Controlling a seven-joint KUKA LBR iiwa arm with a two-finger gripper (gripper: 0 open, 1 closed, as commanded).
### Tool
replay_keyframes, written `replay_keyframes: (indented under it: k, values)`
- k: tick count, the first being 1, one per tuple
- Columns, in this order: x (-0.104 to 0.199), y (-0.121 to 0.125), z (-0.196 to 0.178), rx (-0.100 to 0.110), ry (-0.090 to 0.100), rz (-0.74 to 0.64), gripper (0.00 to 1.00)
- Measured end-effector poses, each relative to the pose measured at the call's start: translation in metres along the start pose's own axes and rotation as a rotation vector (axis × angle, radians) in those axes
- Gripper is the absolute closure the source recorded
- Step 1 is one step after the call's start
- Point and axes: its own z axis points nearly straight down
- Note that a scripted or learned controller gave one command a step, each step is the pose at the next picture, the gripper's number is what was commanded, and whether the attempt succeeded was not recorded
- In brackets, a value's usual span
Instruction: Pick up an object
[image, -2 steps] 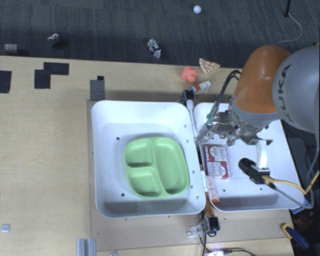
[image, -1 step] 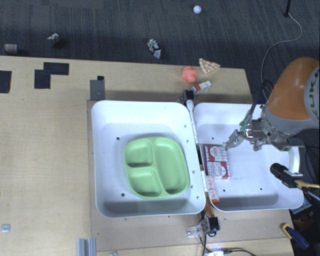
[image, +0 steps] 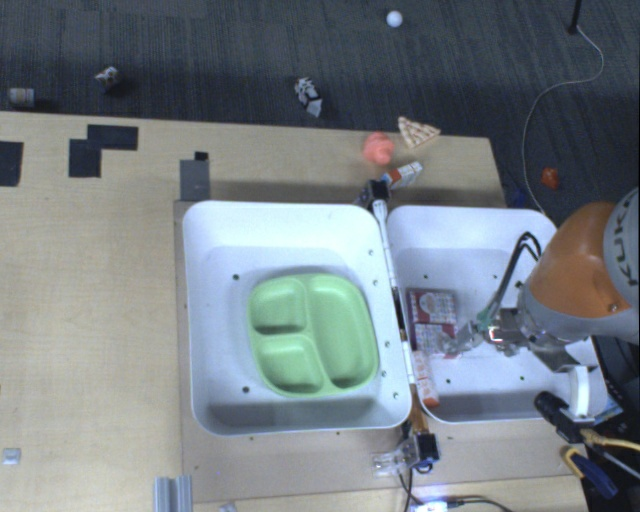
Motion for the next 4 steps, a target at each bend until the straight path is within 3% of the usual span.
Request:
replay_keyframes:
  k: [1,2,3,4]
  values:
    - [0.002,0.002,-0.011,-0.004,0.003,-0.002,1.0]
    - [-0.07,0.012,-0.101,0.004,-0.002,0.002,1.0]
    - [0.013,0.073,-0.104,0.006,0.002,-0.003,1.0]
    - [0.026,0.001,-0.139,0.007,0.001,0.0,1.0]
